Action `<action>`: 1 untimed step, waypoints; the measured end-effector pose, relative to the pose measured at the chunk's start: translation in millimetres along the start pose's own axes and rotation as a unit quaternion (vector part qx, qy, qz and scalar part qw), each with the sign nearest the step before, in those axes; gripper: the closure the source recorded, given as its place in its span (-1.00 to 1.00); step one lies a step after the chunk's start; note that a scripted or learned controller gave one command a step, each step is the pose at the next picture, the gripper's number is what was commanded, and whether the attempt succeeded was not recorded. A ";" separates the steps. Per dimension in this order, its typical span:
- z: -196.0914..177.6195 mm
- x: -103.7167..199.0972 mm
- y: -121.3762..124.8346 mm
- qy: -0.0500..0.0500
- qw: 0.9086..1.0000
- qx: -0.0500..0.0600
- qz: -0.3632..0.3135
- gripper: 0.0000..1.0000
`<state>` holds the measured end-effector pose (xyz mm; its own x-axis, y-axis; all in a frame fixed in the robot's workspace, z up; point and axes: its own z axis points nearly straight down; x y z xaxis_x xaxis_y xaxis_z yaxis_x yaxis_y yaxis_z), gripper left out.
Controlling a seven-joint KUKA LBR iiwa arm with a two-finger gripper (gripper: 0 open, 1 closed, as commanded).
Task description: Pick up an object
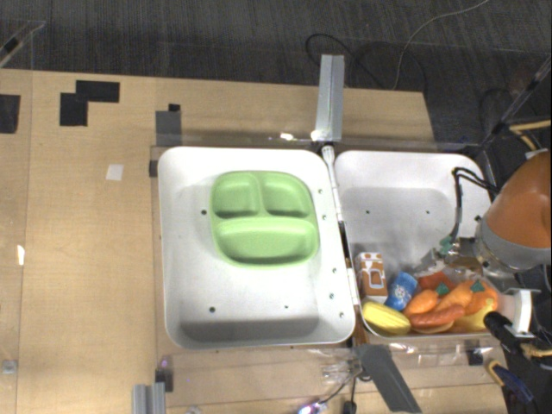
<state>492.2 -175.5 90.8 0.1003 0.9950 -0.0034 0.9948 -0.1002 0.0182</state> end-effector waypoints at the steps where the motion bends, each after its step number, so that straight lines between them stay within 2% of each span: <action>1: -11.2 4.2 3.3 0.002 1.000 -0.003 -0.003 1.00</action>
<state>495.7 -171.6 102.1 0.0949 0.9955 0.0008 0.9952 -0.0949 0.0234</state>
